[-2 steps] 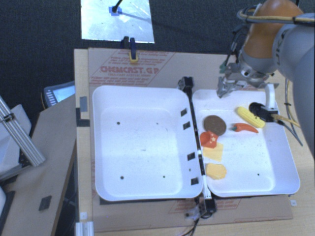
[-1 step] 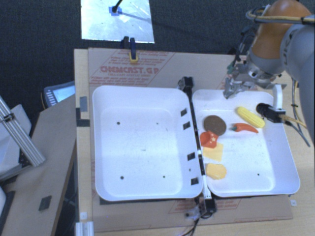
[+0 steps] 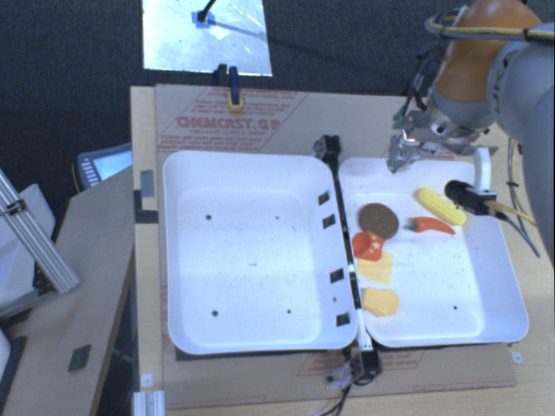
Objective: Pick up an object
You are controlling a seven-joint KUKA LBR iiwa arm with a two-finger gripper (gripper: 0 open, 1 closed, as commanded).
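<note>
The gripper is seen above the right bin's far edge. Whether it is open cannot be told. Corn lies nearby.

both white bins, the left bin and the right bin, look like smooth moulded plastic with a soft sheen. under them lies a matt brown cardboard sheet with red print on it. the arm's orange band is glossy and catches the light, and the grey casing beside it looks like satin-painted metal. the gripper has a bare metallic shine. the corn cob and the red chilli look like shiny toy plastic, and the brown disc is dull. behind the bench a crinkled silvery foil sheet glints against dark matt cloth.
</note>
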